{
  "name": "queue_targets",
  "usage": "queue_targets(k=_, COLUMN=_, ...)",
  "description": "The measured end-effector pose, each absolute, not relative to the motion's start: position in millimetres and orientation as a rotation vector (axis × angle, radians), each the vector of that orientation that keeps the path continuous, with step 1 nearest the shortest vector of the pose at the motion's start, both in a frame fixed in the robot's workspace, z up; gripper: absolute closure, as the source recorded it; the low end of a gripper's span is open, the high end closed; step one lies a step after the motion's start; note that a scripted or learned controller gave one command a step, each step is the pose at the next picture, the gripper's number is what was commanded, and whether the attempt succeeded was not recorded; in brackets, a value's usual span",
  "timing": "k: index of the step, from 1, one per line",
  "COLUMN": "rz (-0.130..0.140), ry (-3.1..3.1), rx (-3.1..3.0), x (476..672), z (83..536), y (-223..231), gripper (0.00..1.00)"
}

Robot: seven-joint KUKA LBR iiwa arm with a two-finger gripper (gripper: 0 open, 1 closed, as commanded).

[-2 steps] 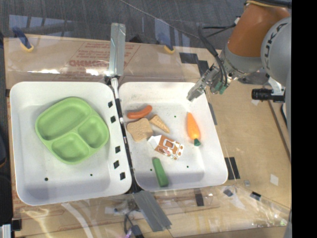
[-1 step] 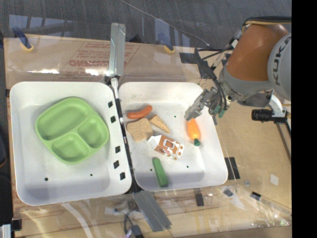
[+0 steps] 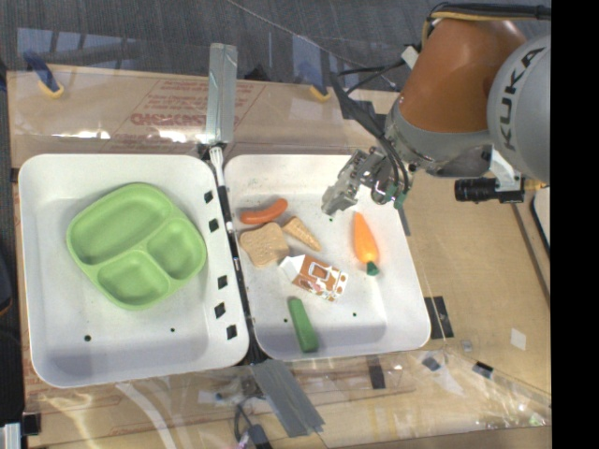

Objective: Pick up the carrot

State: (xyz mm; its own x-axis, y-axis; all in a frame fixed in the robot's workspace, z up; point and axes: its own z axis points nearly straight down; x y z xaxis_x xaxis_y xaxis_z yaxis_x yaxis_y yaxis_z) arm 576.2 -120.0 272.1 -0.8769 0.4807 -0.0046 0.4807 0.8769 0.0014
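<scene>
- The gripper (image 3: 339,196) hangs over the upper middle of the right bin (image 3: 404,299), its fingertips pointing down toward seven o'clock. Whether it is open or closed cannot be told at this size; nothing is seen held in it.
- The carrot (image 3: 365,240) lies on the bin floor just beside the gripper, at about four o'clock from the tips. It is apart from them, not between them.
- The carrot's long axis runs roughly from twelve to six o'clock, tilted slightly, orange body above and small green stem end at the bottom.
- My judgement: the coming move needs a short shift toward four o'clock and a descent, with the jaws set across the carrot's narrow width.
- Other items in the same bin: a sausage (image 3: 263,213) at nine o'clock from the gripper, a bread slice (image 3: 264,244), a cone-shaped wedge (image 3: 301,233), a small printed packet (image 3: 317,278) whose print is unreadable, and a green pickle (image 3: 301,325).
- The left bin (image 3: 37,251) holds a green divided plate (image 3: 137,244).
- "KUKA" reads along the grey arm (image 3: 518,92) at upper right; red print on the sheeting behind the bins is too faint to read.
</scene>
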Motion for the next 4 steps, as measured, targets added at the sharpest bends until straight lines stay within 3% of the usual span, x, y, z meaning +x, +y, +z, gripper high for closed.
queue_targets(k=1, rz=-0.002, ry=3.038, rx=0.838, x=566.4, z=148.7, y=-97.7, gripper=1.0)
queue_targets(k=2, rz=0.001, ry=2.909, rx=1.191, x=530.1, z=192.6, y=-43.2, gripper=1.0)
queue_targets(k=3, rz=-0.002, ry=2.783, rx=1.47, x=492.9, z=190.8, y=24.1, gripper=1.0)
queue_targets(k=4, rz=-0.003, ry=2.811, rx=1.414, x=477.6, z=190.7, y=86.9, gripper=1.0)
